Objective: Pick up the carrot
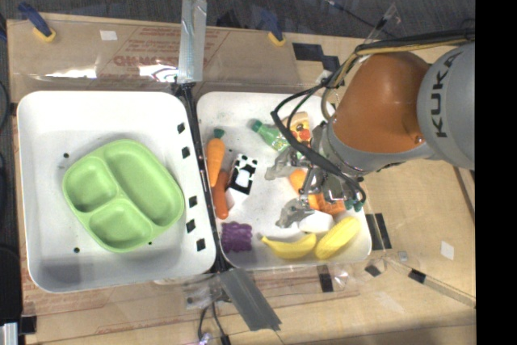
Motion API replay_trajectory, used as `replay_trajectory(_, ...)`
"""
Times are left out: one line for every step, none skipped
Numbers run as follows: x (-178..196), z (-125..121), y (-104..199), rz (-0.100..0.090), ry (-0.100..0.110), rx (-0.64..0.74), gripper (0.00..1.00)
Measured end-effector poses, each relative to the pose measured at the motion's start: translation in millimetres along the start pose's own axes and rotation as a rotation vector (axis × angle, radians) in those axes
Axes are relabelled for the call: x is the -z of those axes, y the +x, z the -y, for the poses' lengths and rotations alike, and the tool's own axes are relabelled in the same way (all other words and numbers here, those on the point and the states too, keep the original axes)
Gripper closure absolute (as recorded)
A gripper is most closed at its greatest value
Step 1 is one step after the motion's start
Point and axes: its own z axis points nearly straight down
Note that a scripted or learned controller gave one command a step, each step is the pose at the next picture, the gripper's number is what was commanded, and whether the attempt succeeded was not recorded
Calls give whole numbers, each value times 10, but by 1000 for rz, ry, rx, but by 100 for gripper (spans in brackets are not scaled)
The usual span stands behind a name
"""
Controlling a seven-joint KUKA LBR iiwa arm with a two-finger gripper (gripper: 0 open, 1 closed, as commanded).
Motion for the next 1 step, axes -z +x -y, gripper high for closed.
replay_trajectory(-1046,625,-550,2,0,-8,0)
